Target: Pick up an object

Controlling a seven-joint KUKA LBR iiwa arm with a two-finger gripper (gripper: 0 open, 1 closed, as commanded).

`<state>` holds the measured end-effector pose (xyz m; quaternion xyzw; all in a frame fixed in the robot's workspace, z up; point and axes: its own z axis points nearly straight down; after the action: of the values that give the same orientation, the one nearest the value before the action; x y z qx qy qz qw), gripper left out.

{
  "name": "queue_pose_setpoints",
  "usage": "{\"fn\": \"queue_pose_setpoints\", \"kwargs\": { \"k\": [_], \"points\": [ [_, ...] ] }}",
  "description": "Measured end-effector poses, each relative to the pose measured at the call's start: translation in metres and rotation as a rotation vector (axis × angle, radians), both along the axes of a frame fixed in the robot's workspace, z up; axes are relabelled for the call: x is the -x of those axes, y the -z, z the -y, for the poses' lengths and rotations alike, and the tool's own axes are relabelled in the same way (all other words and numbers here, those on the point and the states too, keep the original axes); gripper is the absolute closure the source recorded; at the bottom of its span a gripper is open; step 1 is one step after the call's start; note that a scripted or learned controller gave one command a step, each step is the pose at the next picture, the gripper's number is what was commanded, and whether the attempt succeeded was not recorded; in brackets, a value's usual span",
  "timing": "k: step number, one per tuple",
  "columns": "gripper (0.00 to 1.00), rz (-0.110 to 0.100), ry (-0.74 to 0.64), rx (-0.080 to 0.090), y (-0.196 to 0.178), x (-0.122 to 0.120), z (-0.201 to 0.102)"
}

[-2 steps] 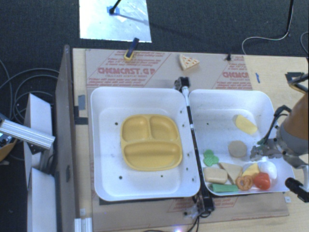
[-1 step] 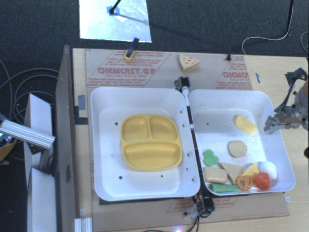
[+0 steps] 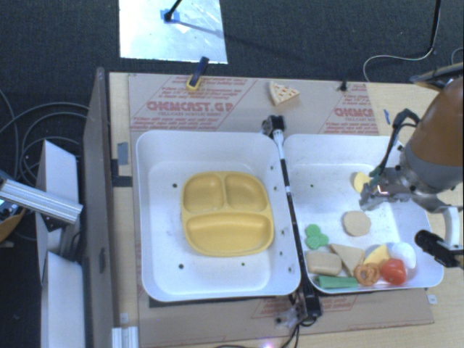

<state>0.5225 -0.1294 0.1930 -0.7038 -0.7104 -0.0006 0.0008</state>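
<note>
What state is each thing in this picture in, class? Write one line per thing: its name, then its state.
yellow divided tray: flat in the left bin, all compartments bare
round cracker: lying flat in the right bin
tomato: resting in the bin's near corner among the piled food
pizza slice: lying on the cardboard, outside both bins
gripper: low over the right bin

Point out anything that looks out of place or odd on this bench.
A small yellow pizza-slice toy lies on the brown cardboard sheet behind the bins, apart from the other toy foods heaped in the right white bin. The yellow divided plastic plate sits slightly askew in the left white bin. Nothing looks spilled or damaged.
</note>
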Motion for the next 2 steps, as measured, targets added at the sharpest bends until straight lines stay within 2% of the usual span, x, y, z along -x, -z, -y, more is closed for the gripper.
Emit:
{"fn": "queue_pose_setpoints", "kwargs": {
  "k": [1,2],
  "points": [
    [1.00,-0.002,0.005,0.001,0.049,-0.010,0.000],
    [1.00,0.004,0.010,0.003,-0.007,0.019,0.014]
  ]
}}
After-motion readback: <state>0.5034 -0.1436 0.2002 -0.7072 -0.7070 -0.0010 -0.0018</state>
